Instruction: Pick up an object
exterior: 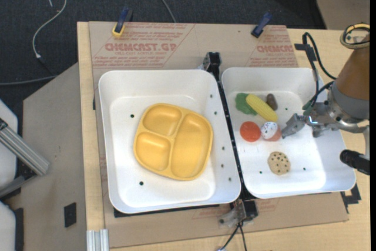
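While the grey arm [352, 91] with its orange band reaches in from the right, its gripper [292, 126] hangs low over the right bin [329, 176], just beside a small white object [269, 130]; whether it is wide or narrow cannot be told. Touching that object's left side is a red ball [251, 131]. Above them lie a yellow corn cob [261, 106], a green piece [244, 102] and a brown piece [271, 100]. A cookie [279, 163] sits below, apart. The left bin [117, 185] holds a yellow divided plate [174, 141].
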Tool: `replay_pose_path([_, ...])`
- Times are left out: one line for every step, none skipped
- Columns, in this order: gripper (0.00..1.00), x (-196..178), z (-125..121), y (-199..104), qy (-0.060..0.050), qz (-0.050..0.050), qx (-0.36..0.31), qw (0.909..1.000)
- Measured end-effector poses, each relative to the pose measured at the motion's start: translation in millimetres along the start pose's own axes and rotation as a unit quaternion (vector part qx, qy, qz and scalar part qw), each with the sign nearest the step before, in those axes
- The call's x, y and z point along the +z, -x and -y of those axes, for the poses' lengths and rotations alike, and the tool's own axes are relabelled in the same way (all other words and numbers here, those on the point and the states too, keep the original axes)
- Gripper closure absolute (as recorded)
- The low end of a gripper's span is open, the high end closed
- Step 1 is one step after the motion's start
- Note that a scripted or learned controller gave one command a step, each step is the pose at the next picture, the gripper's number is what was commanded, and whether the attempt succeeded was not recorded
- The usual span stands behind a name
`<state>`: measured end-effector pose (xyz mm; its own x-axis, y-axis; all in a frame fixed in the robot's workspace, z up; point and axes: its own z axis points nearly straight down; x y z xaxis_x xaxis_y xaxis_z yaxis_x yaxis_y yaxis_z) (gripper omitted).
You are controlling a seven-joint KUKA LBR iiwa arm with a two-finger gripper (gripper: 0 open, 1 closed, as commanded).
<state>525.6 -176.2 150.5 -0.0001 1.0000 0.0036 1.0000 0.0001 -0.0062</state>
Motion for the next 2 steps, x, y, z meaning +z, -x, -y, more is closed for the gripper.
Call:
replay_pose_path([0.00, 45, -6, 1, 0.000, 0.000, 0.000, 1.0000])
replay_pose_path([0.00, 67, -6, 0, 0.001, 0.000, 0.000, 1.0000])
